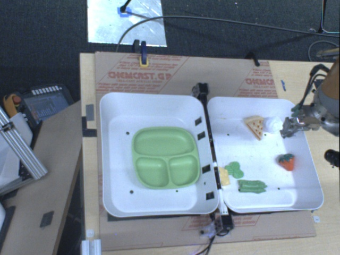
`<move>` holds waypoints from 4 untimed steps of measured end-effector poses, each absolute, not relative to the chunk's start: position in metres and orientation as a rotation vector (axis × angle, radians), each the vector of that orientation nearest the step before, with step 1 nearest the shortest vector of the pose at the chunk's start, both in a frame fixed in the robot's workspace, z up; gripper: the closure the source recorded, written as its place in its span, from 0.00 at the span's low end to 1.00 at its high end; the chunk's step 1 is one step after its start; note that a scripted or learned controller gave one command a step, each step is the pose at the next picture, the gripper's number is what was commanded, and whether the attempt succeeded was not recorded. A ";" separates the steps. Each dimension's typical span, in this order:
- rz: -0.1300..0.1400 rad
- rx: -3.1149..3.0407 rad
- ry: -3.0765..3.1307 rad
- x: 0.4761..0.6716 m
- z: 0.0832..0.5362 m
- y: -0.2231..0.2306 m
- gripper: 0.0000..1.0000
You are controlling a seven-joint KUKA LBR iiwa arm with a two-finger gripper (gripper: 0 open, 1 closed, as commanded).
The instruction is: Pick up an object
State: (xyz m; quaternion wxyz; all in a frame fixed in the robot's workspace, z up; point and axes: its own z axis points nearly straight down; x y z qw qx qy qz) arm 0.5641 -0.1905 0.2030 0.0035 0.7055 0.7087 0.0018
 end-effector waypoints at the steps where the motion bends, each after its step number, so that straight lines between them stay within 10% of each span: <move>1: 0.006 2.209 2.222 0.567 0.268 -0.191 1.00; 4: 0.002 2.211 2.233 0.549 0.235 -0.031 1.00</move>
